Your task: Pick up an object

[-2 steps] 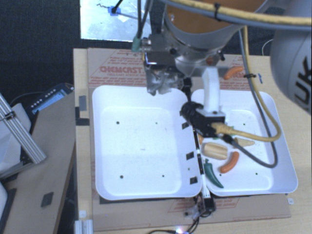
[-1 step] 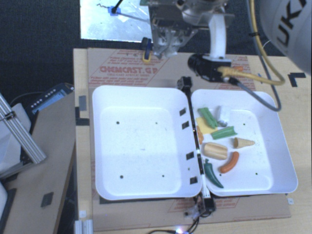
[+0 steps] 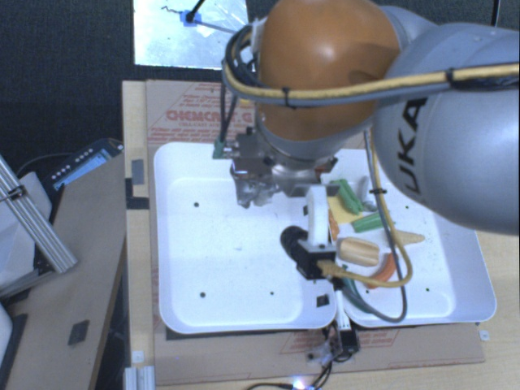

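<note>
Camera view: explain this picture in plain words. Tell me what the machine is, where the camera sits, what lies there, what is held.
The machine is a robot arm, grey with an orange band, reaching in from the right. One fixed camera looks down at a slant. Two shallow white bins sit side by side: the left bin under the arm's wrist, the right bin holding green pieces, a tan roll and something orange. Whether anything is held cannot be told.

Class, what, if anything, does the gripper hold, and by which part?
Cannot be told; the gripper hangs above the left shallow white bin, tip unclear.
</note>
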Motion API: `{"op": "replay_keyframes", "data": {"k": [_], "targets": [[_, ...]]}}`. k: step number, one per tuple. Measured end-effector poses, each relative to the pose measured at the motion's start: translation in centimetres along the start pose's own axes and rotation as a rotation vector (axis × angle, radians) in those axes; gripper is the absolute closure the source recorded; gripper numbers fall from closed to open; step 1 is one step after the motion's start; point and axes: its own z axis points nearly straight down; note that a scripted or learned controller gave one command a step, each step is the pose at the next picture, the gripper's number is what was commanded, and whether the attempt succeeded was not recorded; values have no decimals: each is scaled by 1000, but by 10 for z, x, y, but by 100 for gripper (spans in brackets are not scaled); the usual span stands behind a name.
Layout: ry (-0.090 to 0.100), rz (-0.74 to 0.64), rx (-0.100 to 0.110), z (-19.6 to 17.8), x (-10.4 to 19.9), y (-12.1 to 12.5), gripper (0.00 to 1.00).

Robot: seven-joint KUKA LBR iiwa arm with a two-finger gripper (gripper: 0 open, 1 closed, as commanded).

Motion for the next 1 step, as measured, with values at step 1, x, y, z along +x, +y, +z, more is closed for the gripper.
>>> {"op": "replay_keyframes", "data": {"k": [1], "targets": [[8, -3, -19, -7, 19, 17, 100]]}}
